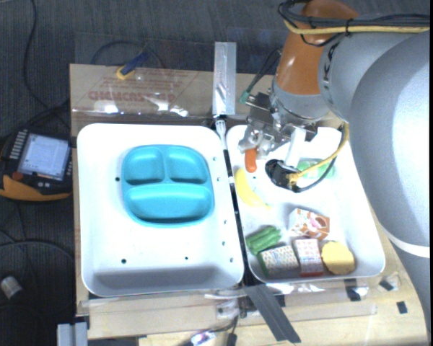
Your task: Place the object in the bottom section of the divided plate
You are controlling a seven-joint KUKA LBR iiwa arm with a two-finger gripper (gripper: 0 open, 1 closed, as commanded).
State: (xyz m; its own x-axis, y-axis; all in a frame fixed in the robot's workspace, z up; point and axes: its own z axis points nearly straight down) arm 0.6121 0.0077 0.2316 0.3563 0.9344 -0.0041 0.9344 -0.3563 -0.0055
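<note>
Small orange-red object [251, 162], carrot-like, at upper left of the right bin [368, 215], directly under the gripper [258, 144]. Top end tucked among the metal finger parts; grip or mere overlap impossible to settle from this angle. Jaw state: cannot tell, tips lost in clutter of brackets and cable. Not on the divided plate [167, 184].

Divided plate, blue, centre of the left bin [101, 265], two small sections at top, one wide section at bottom, all bare.

Grey arm [390, 121] with orange band [303, 49] filling upper right of the frame, cut off by the right edge, hiding the right bin's far corner. Black loop of cable [280, 173] plus yellow wire below the wrist, covering part of a green-and-white item [319, 169], identity unclear.

Yellow banana [250, 191] just beside the bin divider, below the orange-red object. Lower right bin: green vegetable [263, 237], patterned block [280, 261], pink-topped block [309, 255], yellow piece [338, 258], crumpled printed packet [310, 224], closely packed, some touching.

Handheld pendant [35, 164] at left edge, partly cropped. Clear plastic sheet [151, 85] over cardboard above the left bin, print hard to read.
</note>
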